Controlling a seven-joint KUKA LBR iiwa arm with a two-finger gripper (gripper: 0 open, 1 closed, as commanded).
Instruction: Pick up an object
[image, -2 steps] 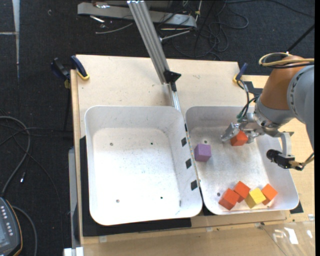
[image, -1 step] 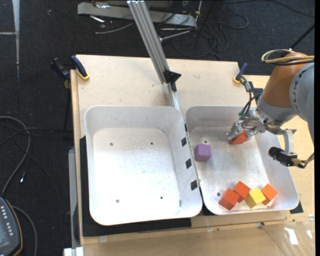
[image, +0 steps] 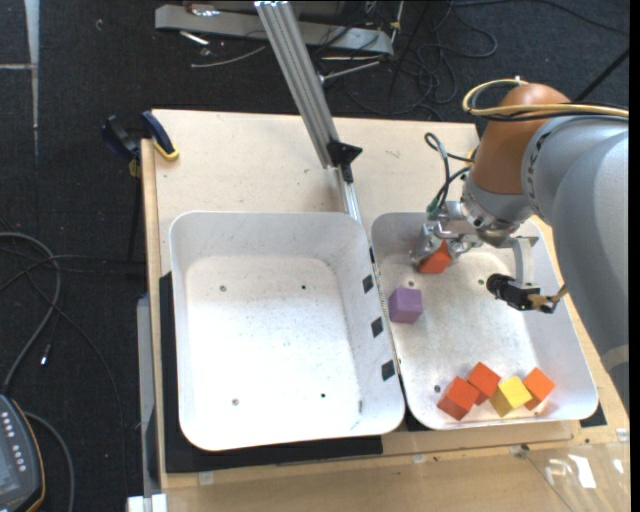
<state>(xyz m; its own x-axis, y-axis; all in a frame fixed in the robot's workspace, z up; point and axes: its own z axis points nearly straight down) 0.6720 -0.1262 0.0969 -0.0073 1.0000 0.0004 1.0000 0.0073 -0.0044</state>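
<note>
The two bins (image: 270, 235) are white, and the left one has tiny dark specks. One block (image: 405, 305) is purple. A red-orange block (image: 434, 262) sits by the silver gripper (image: 438, 243). Near the front are three orange blocks (image: 461, 397) and a yellow one (image: 510, 393). The arm (image: 580, 180) is grey with an orange band (image: 515, 135)

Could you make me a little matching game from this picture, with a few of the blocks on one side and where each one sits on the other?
Things:
1. purple block
2. yellow block
3. red-orange block

Places:
A. at the gripper, far part of the right bin
B. alone, near the right bin's left wall
C. in the cluster of blocks at the right bin's near edge

Pairs: 1-B, 2-C, 3-A
</note>
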